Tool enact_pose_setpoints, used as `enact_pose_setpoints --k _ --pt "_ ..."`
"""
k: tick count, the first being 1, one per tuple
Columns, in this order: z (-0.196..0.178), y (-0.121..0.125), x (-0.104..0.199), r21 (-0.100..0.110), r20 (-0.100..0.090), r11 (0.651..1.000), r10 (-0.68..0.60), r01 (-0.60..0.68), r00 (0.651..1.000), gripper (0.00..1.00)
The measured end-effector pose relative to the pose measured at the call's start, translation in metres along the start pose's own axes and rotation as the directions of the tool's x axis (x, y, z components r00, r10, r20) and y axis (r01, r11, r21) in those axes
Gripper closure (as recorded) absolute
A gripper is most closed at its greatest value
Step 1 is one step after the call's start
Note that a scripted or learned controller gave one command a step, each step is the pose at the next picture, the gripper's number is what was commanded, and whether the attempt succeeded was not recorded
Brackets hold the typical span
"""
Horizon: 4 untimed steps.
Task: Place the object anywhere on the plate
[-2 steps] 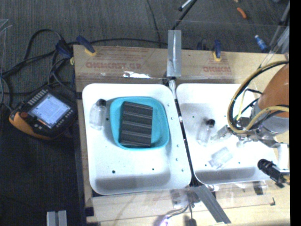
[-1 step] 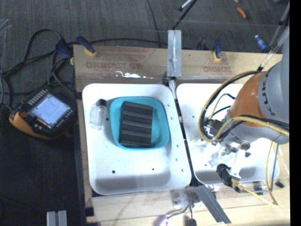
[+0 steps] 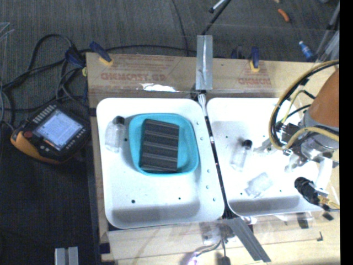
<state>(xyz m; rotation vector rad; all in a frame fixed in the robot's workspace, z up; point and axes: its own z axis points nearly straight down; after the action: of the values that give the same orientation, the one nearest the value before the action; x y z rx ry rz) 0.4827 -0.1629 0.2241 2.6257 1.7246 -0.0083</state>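
The gripper (image 3: 292, 153) hangs over the right bin (image 3: 265, 206) near a clear bottle (image 3: 240, 154) — wide or narrow, cannot tell; a dark block (image 3: 160, 145) lies on the blue plate (image 3: 189, 148).

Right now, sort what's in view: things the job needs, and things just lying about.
Job: blue plate; dark ridged block lying on it.
Lying about: left-bin clear bottle beside the plate; right-bin clear bottle; clear plastic piece near it.

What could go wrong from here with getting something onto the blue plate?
The dark ridged block already covers most of the blue plate, so a placed item may slide off the narrow rim. The clear bottle in the right bin looks round and see-through, so a grasp may well slip.
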Motion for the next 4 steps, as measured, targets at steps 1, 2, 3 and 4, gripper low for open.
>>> enact_pose_setpoints --k 1,2,3,4 --pt "0.042 -0.034 0.077 0.003 -0.002 0.999 0.051 -0.051 0.999 0.0" --pt "-0.063 -0.004 0.01 -0.001 0.0 0.996 -0.086 0.086 0.996 0.0" --pt "-0.163 0.038 -0.044 -0.003 0.0 0.997 -0.076 0.076 0.997 0.0" --pt "-0.048 0.016 -0.036 0.001 -0.002 0.999 0.035 -0.035 0.999 0.0"
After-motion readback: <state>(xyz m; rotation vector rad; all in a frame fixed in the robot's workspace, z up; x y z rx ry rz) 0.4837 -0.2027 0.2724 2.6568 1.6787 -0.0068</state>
